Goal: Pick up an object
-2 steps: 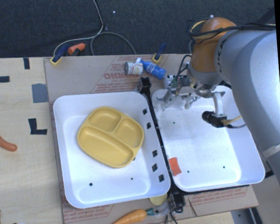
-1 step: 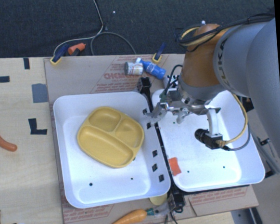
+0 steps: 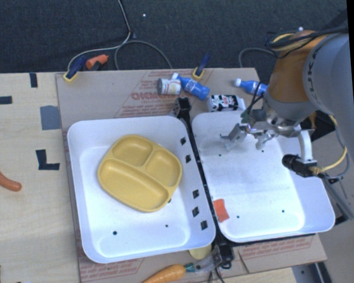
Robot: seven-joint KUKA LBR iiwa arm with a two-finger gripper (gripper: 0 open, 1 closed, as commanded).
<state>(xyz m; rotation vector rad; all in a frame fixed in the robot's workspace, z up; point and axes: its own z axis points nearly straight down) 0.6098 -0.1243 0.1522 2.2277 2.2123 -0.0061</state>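
Wooden bench (image 3: 23, 205); brown board (image 3: 94, 98); two white bins (image 3: 83, 194); sausage (image 3: 4, 177); carrot (image 3: 164, 275)

Grey arm (image 3: 332, 64) with an orange band, yellow cables, and a metal hand (image 3: 250, 135).

One fixed camera looks down at a slant on both white bins (image 3: 83, 194).

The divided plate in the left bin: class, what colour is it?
Yellow: the divided plate shows plainly in the camera view, lying in the left bin.
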